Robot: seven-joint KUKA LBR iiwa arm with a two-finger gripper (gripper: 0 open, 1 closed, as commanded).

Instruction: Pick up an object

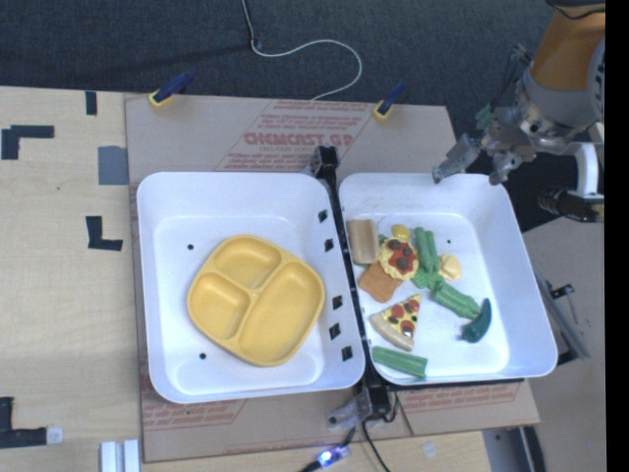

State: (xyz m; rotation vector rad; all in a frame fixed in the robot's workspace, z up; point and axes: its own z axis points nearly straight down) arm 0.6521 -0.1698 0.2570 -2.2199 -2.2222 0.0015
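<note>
Gripper point(476, 165) spread-fingered above right bin's point(521, 254) far rim, arm point(570, 57) upright.

yellow tray point(256, 300) in left bin point(157, 264) | cardboard point(285, 136) | white cable point(305, 52)

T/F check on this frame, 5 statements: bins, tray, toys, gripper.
1. The yellow tray lies in the left bin. True.
2. The toy food pieces sit in the left bin. False: they lie in the right bin.
3. The gripper holds a pizza slice. False: nothing is between its fingers; it hangs over the right bin's far rim, and the pizza slice lies in the bin.
4. The yellow tray has three compartments. True.
5. A green bean pod lies near the right bin's near edge. True.
</note>
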